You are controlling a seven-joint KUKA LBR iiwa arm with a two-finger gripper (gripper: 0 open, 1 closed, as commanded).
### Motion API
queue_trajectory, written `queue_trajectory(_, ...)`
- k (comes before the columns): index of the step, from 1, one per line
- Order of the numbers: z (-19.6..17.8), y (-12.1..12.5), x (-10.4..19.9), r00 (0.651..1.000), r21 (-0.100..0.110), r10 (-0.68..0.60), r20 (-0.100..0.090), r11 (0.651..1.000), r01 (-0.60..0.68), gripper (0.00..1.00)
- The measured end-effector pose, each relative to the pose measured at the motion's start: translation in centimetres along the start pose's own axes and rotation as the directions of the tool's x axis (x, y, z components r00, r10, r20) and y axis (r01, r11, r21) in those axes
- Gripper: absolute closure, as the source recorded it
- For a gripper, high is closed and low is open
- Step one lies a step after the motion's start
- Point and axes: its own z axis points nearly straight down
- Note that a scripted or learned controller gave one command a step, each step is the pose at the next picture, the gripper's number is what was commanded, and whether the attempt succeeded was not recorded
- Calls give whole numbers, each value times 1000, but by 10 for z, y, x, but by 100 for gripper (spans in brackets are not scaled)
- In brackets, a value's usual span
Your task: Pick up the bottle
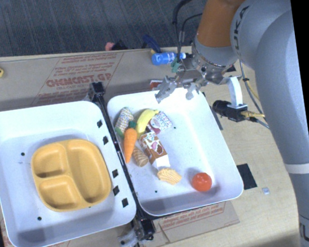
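Glossy white plastic bins [214, 140] sit on matt printed cardboard [79, 73]; the yellow tray [70, 174] looks smooth plastic.

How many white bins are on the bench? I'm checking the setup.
2. The left white bin holds a yellow divided plate; the right white bin holds the toy food pile.

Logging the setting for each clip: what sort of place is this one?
Probably a robotics lab bench set up for pick-and-place trials: two white bins clipped onto cardboard, a yellow divided tray in the left one, toy food such as a carrot and banana in the right, and an industrial arm reaching in.
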Motion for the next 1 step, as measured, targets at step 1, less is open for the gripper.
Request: queue_trajectory(1, -10, 0, 1, 1000, 2, -5, 0, 1000, 5, 100)
